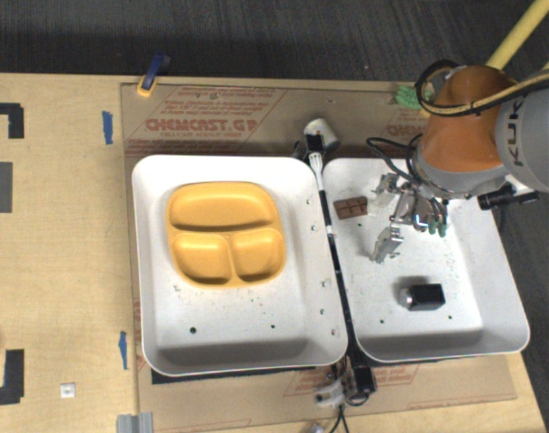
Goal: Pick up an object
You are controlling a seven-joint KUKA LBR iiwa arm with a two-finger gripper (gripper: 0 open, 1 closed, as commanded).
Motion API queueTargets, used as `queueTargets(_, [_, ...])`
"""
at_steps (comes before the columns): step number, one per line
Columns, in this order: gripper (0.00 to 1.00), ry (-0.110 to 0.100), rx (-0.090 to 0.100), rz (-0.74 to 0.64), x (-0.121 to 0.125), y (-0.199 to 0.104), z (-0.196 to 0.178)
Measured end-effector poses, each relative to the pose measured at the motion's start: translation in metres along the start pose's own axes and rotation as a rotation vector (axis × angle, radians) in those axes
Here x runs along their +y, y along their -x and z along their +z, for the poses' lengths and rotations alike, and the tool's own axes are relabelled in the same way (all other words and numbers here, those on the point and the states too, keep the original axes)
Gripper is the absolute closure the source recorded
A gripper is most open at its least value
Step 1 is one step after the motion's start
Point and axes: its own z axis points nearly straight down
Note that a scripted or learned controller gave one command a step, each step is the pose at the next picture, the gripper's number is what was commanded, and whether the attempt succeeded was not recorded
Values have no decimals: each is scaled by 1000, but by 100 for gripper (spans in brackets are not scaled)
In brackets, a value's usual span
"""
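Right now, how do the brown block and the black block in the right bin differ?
The brown block is lighter and flatter-looking; the black block is darker and bulkier. The brown block lies near the bin's far left, by the divider; the black block lies nearer the bin's middle front. Both lie loose on the right bin floor, apart from the hand.

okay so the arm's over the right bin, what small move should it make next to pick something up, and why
Probably shift the claw toward the camera and slightly right, to hang over the black block, then descend. The claw hangs in the right bin between the brown block and the black one, holding nothing visible. The black block lies alone on bare floor, away from the walls.
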Motion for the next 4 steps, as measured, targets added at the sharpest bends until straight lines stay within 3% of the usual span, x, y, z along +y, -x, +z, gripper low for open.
queueTargets(1, [0, 0, -1, 11, -3, -44, -14])
queueTargets(2, [0, -2, 1, -64, -35, -135, 14])
queueTargets(3, [0, -1, -5, -547, -43, -79, 14])
queueTargets(4, [0, 0, -4, -613, -11, -30, 14])
